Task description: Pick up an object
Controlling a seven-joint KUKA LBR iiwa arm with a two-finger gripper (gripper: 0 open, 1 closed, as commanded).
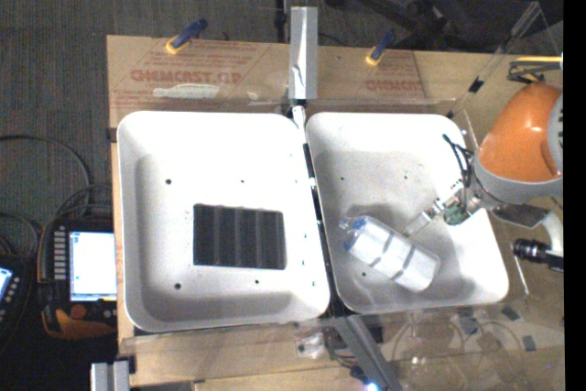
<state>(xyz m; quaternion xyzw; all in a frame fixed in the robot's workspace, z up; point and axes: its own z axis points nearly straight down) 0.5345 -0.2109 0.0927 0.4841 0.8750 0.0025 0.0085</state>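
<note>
My gripper (pixel 449 211) sat low over the right side of the right bin (pixel 366 137), reaching in from the right edge; too small and blurred, so I could not tell its state. Nothing visibly held by it. My arm's orange band (pixel 517 142) bulged just above and right of it, over the bin's right rim, with dark cable running along the wrist. Just left and below the gripper lay a clear plastic bottle (pixel 392 254), on its side, slanted from upper left to lower right across the bin floor, cap end toward the divider between bins. The bottle's near end looked close to the gripper, contact unclear. The bottle sat in the lower middle of the right bin, near the front wall. The left bin (pixel 156 142) touched the right bin along the centre seam and held a flat dark rectangular panel (pixel 239 236) with ribbed stripes, lying flat near its middle. Both bins rested on a brown tabletop (pixel 137 73) with printed red lettering. Two clamps, blue and yellow (pixel 186 36), gripped the tabletop's far edge, one per side. A grey upright post (pixel 303 50) stood at the far edge between the bins. A handheld pendant with lit screen (pixel 84 268) lay on the floor at left.
</note>
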